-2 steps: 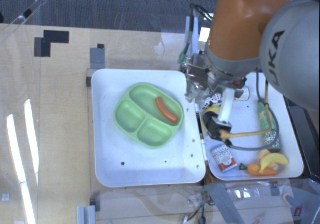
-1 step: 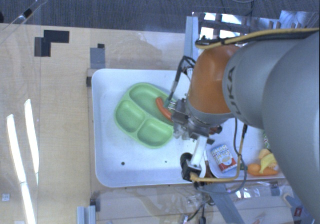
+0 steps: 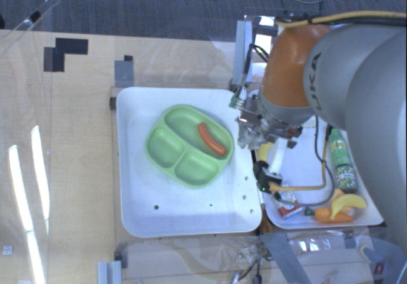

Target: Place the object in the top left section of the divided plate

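The sausage (image 3: 212,139) lay in the plate (image 3: 166,151), in the largest of its 3 sections, the one along the upper right. Its long axis ran diagonal, from upper left to lower right; the lower-right end sat close to the plate's right rim, the upper-left end toward the middle of that section. It was orange-red and lay flat, approx. parallel to the outer rim on that side. The 2 smaller sections, at left and at bottom, were bare green.

The plate sat tilted in the left bin (image 3: 191,219), nearer the bin's top and right than its bottom. Wide white floor lay open below the plate and along the bin's left side; only a thin strip separated the plate's right rim from the bin's right wall.

The arm (image 3: 343,79) hung over the seam between the 2 bins, its orange band just right of the plate. The gripper (image 3: 264,143) was under the wrist, near the left bin's right wall, apart from the sausage. Whether its fingers were spread or closed, I couldn't tell; the wrist hid them.

In the right bin (image 3: 375,218): a green bottle (image 3: 342,162) along the right side, a banana (image 3: 348,202) and a carrot (image 3: 332,215) at the bottom right, a small red-and-white packet (image 3: 287,209) at the bottom left. Those things crowded the bin's lower end.
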Controlling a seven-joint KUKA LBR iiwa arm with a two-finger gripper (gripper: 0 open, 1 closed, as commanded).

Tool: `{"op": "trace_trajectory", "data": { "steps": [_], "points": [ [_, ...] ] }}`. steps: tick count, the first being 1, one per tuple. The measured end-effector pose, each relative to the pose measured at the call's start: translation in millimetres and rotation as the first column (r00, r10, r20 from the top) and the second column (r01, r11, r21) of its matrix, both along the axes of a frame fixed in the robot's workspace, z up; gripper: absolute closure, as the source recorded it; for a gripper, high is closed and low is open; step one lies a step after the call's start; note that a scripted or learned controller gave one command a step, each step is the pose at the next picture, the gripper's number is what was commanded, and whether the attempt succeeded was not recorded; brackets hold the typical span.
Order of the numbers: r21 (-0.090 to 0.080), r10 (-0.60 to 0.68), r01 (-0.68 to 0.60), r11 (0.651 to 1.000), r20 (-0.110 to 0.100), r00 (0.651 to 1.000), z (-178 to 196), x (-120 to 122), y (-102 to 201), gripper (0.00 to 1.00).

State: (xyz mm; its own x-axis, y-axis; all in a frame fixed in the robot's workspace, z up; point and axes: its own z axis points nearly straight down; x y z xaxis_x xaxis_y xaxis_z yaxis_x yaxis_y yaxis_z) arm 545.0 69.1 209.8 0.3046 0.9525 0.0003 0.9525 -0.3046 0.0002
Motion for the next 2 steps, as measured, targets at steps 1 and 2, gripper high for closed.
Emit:
{"op": "trace_trajectory", "data": {
  "steps": [1,2],
  "points": [
    [0.0,-0.196,0.196,0.981,-0.003,0.981,-4,-48,4,1.0],
    [-0.001,-0.257,0.257,0.967,-0.001,0.967,21,20,38,1.0]
  ]
}}
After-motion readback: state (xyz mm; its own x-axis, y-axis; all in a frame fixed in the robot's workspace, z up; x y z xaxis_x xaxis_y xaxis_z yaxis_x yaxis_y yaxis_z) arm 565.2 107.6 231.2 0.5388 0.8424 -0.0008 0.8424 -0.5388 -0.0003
